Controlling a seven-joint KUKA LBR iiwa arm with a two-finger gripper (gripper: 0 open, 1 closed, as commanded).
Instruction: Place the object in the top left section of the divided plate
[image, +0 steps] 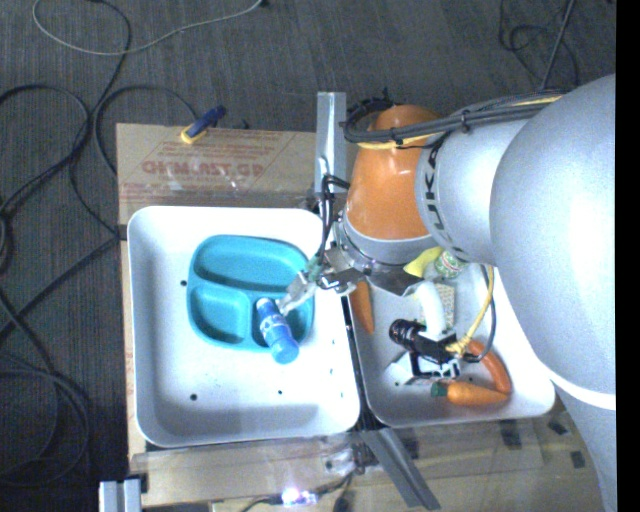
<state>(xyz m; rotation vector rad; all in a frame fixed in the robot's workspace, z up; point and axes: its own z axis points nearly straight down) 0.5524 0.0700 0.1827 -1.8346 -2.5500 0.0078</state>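
Blue divided plate (235, 290) in the left white bin (160, 380). Small blue bottle (277, 332) lying on the plate's lower right rim, tilted. Gripper (303, 288) just above the bottle, touching or not, cannot tell. Orange carrot (475, 394) in the right bin (535, 400).

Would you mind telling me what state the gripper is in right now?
Gripper: over the blue divided plate, beside a blue bottle; state cannot be told.
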